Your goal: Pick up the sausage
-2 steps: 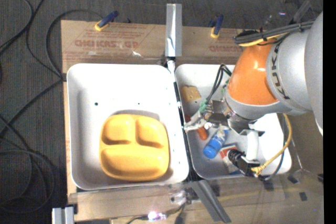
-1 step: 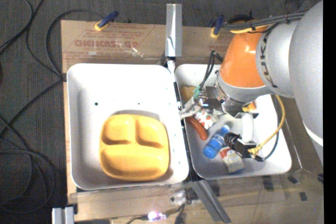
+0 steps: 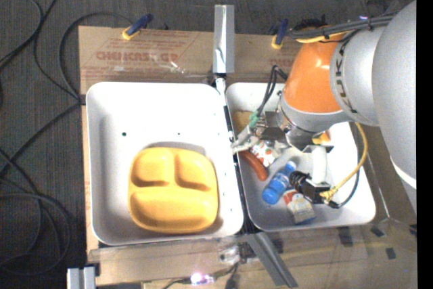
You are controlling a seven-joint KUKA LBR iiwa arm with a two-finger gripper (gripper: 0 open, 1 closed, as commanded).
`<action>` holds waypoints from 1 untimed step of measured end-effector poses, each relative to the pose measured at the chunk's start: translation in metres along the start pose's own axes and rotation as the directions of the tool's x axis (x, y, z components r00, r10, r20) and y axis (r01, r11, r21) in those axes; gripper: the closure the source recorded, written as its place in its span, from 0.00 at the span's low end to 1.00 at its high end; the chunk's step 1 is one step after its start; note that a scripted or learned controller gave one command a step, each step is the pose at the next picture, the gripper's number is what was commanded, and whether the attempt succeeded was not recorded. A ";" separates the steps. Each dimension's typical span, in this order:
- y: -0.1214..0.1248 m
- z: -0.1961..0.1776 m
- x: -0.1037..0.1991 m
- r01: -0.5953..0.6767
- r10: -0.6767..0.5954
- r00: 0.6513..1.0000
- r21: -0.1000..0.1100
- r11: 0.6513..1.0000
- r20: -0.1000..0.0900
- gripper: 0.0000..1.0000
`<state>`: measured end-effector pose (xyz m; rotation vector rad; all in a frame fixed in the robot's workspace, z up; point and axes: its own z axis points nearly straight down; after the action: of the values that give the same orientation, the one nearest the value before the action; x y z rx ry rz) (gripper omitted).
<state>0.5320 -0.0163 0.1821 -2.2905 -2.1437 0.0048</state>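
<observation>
The reddish-orange sausage (image 3: 255,164) lies slantwise near the right bin's (image 3: 365,210) left wall, just left of the end effector (image 3: 276,145); I cannot tell its grip state.

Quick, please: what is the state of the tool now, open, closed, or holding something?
Tool: cannot be told; it sits low in the right bin, over the sausage.

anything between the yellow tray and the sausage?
In the camera view, bare floor of the left bin, then the two bins' adjoining rims, separate the yellow tray from the sausage in the right bin.
</observation>
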 end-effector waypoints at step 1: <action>-0.001 -0.008 0.001 0.002 -0.002 1.000 0.005 1.000 -0.001 1.00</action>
<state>0.5315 -0.0154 0.1897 -2.2860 -2.1430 0.0090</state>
